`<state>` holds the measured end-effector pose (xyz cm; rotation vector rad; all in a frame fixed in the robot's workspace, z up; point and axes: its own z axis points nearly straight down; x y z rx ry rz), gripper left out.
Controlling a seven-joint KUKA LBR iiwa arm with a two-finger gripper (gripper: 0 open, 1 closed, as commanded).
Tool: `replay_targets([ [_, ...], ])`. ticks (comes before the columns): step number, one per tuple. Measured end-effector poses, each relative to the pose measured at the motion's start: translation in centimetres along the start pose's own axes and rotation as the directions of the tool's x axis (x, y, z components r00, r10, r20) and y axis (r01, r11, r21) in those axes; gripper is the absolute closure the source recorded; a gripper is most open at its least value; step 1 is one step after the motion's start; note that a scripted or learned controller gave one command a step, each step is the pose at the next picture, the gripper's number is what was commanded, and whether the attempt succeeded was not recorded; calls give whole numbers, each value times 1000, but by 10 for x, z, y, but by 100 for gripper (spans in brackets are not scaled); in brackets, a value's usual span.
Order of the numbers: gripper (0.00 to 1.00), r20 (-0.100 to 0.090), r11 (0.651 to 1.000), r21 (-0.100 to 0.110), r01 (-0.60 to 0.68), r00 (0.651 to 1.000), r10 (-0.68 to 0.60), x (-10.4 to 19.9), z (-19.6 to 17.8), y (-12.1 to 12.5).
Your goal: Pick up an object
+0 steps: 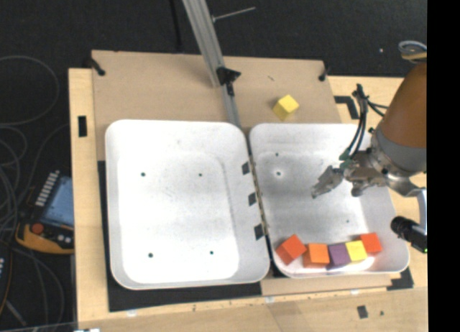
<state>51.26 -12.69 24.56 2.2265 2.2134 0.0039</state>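
**Pincer poised over the right bin, blocks lined along its near edge**

The arm (406, 118) reaches in from the right, its orange band above the grey wrist, and the pincer (339, 183) hangs over the middle of the right bin (287, 144). Its two fingers are spread apart, one pointing toward the bin's centre and the other nearer the right wall, and nothing sits between them.

The blocks lie in a row against the near wall of the right bin, well apart from the pincer. From the near-left corner the row runs: a red block (290, 249), slightly turned and standing a little forward of the others; an orange block (316, 254) touching it; a purple block (338, 254); a yellow block (356, 251); and another red-orange block (371, 243) at the near-right corner. They are packed side by side, each touching its neighbour.

One more yellow cube (285, 105) rests outside the bins on the brown board (158, 86), just beyond the far edge of the right bin near its far-left corner.

The left bin (122, 180) sits beside the right one, their inner walls touching. A slanted metal rail (205, 32) rises from the far side of the table, between the two bins.
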Motion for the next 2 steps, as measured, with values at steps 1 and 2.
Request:
replay_targets([
  [1,0,-1,1000,-5,16,1000,-16,62,-51,34],
  [2,0,5,1000,3,-4,1000,4,-30,-40,-25],
])
